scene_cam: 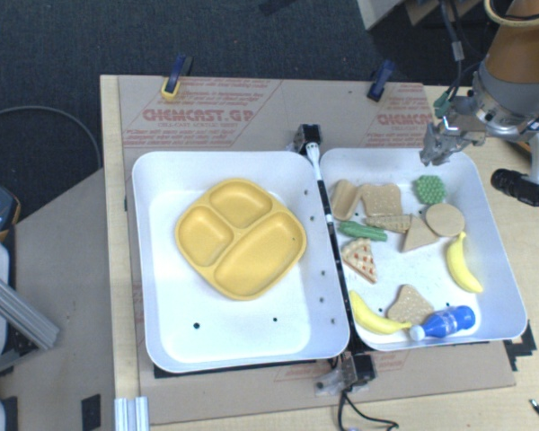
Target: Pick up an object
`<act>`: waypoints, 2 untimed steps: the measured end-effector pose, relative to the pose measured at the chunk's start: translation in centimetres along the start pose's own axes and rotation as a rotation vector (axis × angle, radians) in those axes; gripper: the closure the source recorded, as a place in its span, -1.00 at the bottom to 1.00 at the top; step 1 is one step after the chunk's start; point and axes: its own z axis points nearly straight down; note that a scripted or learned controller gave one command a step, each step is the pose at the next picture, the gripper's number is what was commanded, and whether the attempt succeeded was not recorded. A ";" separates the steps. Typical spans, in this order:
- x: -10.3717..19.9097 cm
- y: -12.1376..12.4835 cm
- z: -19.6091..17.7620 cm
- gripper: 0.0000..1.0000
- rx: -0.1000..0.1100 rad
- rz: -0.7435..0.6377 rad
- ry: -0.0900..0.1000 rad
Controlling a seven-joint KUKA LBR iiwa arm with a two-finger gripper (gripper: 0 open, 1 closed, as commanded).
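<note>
I see hand (437, 151) upper right, grip state unclear | above bumpy green ball (429, 188) | risk: descent clips white bin's rim (391, 153), ball rolls off.

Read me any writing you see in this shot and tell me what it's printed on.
"CHEMCAST GP": red print on the brown board under the bins, behind the left bin.
The same red print behind the right bin is cut off, not readable in full.
Smaller red lines around both: too blurred.
Blue bottle: label too small to read.
</note>
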 end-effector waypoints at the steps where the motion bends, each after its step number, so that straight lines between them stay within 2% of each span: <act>1: 5.3 0.7 1.0 1.00 0.005 -0.004 0.004; 2: 10.1 0.8 1.4 1.00 0.005 -0.004 0.004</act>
